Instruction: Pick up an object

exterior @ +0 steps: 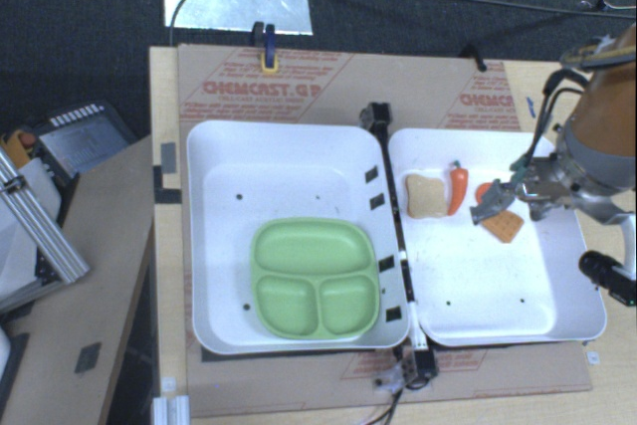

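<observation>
I see left bin [214,244] holding green divided plate [315,277], three compartments, lying flat toward near side. Right bin [567,314] next: slice of bread [426,196] near its left wall, orange carrot [458,188] just beside bread on right, small red item [484,191] beyond that, partly hidden. Waffle-like tan piece [504,227] lies under gripper [493,205]. Gripper hovers low over these items, arm [602,129] entering from right. Cannot tell from here whether gripper clasps anything.

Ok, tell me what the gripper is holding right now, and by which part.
Cannot be told: the gripper sits low over the waffle piece in the right bin.
</observation>
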You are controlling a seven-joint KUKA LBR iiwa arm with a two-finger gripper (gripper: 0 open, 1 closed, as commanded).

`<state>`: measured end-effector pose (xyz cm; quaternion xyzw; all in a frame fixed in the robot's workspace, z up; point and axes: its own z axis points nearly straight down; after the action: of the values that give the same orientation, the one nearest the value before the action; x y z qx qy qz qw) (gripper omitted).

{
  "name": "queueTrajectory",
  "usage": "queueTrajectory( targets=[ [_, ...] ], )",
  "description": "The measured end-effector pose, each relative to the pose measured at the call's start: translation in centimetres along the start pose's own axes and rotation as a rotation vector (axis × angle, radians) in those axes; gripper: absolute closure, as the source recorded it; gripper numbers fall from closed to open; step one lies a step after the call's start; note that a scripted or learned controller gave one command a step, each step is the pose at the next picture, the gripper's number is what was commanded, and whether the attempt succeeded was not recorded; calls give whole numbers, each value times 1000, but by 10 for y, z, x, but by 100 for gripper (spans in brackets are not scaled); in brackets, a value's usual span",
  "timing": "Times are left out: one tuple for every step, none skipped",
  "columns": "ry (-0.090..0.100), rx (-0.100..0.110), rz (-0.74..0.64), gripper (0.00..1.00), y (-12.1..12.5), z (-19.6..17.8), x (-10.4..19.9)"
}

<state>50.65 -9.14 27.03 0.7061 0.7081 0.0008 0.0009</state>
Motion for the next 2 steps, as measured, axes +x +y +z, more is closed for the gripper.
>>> queueTrajectory(
  targets=[
    [0,2,2,0,2,41,-2],
    [0,2,2,0,7,88,-10]
  ],
)
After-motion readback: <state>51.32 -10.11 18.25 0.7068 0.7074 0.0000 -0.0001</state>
